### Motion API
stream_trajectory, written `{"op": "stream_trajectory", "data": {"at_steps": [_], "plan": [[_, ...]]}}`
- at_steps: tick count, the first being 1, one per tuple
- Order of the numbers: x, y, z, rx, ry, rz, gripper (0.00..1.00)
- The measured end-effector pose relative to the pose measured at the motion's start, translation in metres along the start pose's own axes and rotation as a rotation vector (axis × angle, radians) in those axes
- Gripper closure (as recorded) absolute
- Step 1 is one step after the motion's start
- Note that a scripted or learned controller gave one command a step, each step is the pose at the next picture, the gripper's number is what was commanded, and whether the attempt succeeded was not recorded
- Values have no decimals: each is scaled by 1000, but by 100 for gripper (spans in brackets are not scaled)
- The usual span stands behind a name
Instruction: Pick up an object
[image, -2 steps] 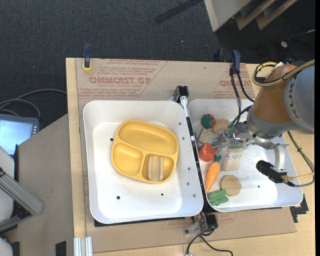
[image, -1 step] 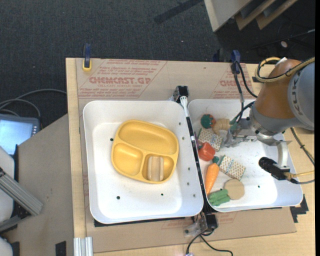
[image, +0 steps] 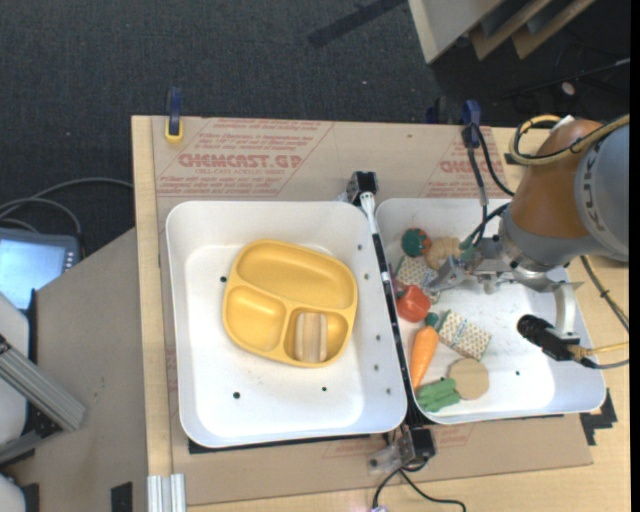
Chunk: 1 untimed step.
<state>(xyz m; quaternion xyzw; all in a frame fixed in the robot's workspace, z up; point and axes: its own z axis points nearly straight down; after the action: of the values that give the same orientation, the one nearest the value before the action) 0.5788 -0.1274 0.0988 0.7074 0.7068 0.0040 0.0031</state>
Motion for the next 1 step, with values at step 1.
{"op": "stream_trajectory", "data": {"at_steps": [1], "plan": [[24,27,11,4,-6,-3,0]]}}
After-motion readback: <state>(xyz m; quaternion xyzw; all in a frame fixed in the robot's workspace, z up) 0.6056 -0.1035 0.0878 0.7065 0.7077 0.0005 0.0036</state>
